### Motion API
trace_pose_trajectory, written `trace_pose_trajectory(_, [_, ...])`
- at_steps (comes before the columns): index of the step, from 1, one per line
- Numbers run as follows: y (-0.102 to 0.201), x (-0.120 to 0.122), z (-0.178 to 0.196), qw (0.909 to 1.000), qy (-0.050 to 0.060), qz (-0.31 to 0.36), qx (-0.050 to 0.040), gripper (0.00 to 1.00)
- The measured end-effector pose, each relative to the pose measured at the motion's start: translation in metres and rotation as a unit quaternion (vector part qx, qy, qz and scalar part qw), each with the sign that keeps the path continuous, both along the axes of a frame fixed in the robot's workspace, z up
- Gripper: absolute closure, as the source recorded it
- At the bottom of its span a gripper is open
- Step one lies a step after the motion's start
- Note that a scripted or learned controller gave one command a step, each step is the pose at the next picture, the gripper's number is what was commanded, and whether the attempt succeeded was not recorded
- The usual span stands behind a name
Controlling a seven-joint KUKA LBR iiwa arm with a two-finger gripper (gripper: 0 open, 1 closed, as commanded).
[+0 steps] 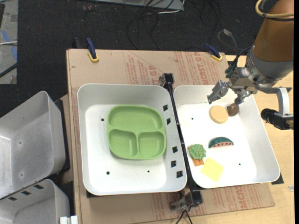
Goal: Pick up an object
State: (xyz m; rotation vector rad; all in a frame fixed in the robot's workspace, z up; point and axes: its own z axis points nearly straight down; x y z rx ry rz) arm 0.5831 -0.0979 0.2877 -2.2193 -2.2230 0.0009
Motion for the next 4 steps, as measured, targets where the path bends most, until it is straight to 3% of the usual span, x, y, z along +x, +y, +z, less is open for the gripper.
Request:
trace_pose_trajectory(3, [-0.010,-0.013,-0.169,1.0000,0.003,-0.002,0.0005,0.00])
trace_pose_trajectory(4, [-0.009,-0.011,-0.155,1.0000,-0.001,-0.003,-0.0001,1.00])
